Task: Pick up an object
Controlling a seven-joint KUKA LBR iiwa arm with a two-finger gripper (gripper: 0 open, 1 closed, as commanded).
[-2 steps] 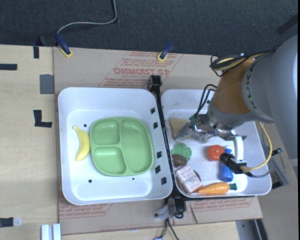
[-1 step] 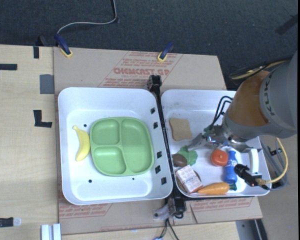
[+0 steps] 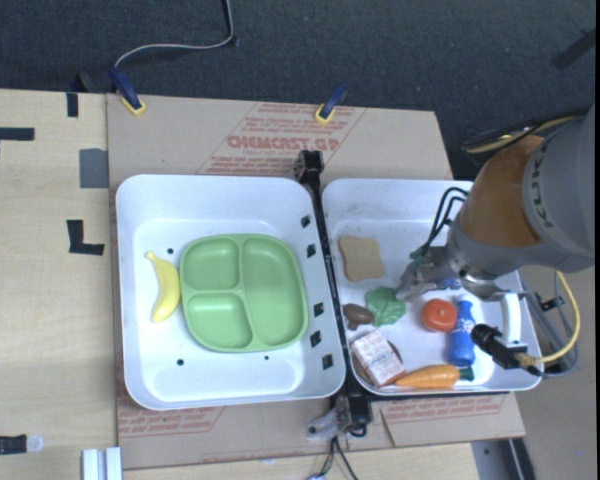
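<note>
Bench bins: left bin point(image 3: 140, 268) w/ plate point(image 3: 245, 293), banana point(image 3: 164, 286); claw point(image 3: 420, 276) state unclear.

This is a robotics lab, not a home. Two shallow white plastic bins point(image 3: 130, 268) sit on a printed brown cardboard sheet point(image 3: 280, 143) clamped with blue-and-yellow spring clips point(image 3: 128, 96) to a pale wooden table point(image 3: 30, 298). Black tape marks point(image 3: 5, 143) dot it, and a grey cable point(image 3: 195, 43) trails over dark carpet point(image 3: 380, 28).
</note>
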